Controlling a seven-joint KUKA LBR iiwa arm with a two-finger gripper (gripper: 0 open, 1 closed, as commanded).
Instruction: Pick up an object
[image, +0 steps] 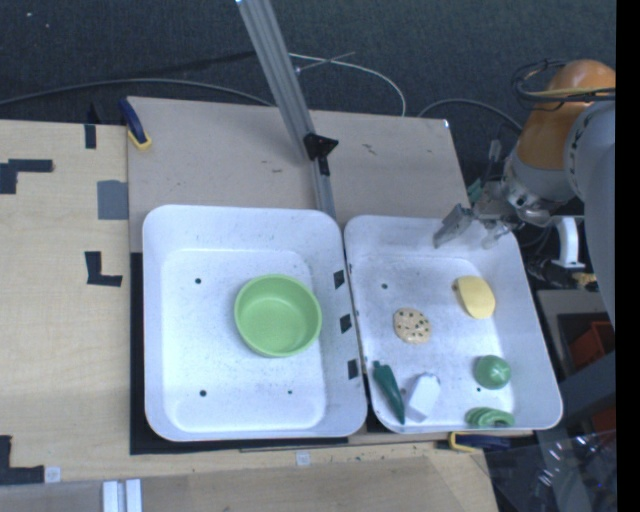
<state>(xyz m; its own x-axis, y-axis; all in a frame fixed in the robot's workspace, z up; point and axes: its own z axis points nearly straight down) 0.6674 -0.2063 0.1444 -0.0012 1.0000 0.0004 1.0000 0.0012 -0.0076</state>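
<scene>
Before you lies the counter (230, 170), a tan board with two shallow white bins side by side on it. The left bin (180, 400) holds one thing, a green bowl (278, 315) standing upright near its middle. The right bin (400, 250) holds all the small pieces.

The arm (575, 130) comes in from your right, grey with its orange band near the top corner, and it ends above the far right part of the right bin. The gripper (468, 228) hangs there over the bin's upper edge. You can see its fingers (446, 230) spread apart, with nothing between them.

A metal pole (285, 85) slants across the counter from the top and ends at the seam between the two bins.

In the right bin, the yellow lemon-shaped piece (476, 297) lies nearest the gripper, just below it and apart from it. To its left is a round tan cookie (411, 325) with dark specks. Nearer you, along the right wall, sits a green ball-like piece (491, 371), and below that a flat green piece (489, 417) at the bin's near corner. At the near left corner a dark green wedge (388, 390) lies just beside a small white block (423, 394).

A blue and yellow clamp (134, 125) grips the counter's far left corner.
</scene>
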